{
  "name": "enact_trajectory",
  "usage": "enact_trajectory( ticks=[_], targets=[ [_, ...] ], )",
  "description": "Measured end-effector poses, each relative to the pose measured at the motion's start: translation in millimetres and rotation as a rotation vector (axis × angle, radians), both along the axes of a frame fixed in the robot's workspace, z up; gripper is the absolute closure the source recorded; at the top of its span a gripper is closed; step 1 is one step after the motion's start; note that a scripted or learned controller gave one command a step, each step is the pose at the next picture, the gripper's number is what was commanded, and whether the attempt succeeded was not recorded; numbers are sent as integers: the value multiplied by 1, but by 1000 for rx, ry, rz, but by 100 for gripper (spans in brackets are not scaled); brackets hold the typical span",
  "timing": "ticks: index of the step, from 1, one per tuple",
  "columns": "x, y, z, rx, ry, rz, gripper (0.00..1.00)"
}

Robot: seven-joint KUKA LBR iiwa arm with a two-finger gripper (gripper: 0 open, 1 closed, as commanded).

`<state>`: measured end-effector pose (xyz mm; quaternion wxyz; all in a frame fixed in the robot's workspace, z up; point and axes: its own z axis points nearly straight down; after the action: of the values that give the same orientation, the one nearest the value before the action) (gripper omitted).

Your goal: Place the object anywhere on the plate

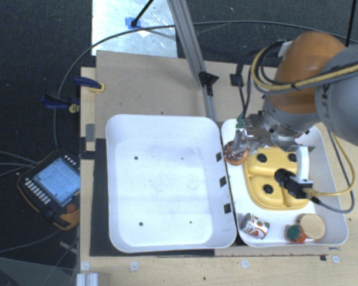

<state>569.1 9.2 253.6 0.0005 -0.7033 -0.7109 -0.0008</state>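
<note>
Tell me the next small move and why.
Probably shift the gripper toward the yellow plate before any release: it hangs over the right bin's left edge, at a small brown object that lies just beside the plate's rim, not on it.

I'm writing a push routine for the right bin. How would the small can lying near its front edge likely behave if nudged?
The small red-and-white printed can lies on its side, so a nudge across its length would probably make it roll. The bin's white plastic floor looks smooth, so it may also slide. It looks small and likely light, so little force should move it.
</note>
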Motion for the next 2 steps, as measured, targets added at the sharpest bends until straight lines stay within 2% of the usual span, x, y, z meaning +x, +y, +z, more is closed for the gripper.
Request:
enact_trajectory(
  ticks=[1, 2],
  targets=[
    [5, 50, -13, 0, 0, -1, 100],
    [-12, 106, -14, 0, 1, 0, 100]
  ],
)
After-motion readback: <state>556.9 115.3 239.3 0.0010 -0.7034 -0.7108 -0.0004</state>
